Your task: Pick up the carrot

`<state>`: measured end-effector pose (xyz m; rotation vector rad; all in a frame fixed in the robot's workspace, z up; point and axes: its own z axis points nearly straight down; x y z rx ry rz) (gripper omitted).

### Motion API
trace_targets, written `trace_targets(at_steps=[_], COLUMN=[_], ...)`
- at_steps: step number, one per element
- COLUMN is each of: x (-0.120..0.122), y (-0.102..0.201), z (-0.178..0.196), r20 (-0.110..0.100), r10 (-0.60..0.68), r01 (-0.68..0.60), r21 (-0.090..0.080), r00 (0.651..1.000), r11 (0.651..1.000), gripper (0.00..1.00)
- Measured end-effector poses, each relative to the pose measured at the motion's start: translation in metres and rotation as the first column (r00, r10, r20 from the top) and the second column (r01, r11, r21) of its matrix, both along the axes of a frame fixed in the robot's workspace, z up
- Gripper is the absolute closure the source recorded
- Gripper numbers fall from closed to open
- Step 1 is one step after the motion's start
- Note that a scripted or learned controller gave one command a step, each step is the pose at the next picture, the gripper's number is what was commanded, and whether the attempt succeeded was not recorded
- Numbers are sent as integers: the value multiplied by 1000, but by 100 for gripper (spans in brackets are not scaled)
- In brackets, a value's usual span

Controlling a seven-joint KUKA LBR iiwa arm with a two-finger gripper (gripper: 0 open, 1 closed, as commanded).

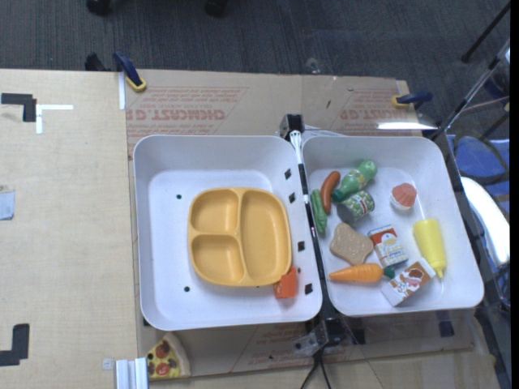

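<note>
The carrot (357,274) is orange with a green stub at its right end. It lies on its side near the front of the right bin (454,209), just below a slice of toy bread (350,243) and left of a small carton (408,282).
The right bin also holds a sausage (328,189), a green bottle (355,179), a can (357,205), a yellow mustard bottle (431,245), a juice box (388,246) and a salmon piece (403,194). In the left bin (154,217) sit a yellow divided plate (240,236) and an orange piece (286,284).
</note>
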<state>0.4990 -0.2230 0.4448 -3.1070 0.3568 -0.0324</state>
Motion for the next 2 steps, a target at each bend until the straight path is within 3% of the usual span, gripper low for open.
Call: trace_targets(at_steps=[1,2], x=[0,6], y=[0,0], z=[-46,-35], r20=[-1,27], r10=[23,15], r01=[-23,-16], r21=[2,23], r00=[1000,1000], r11=[1000,1000], gripper=[0,100])
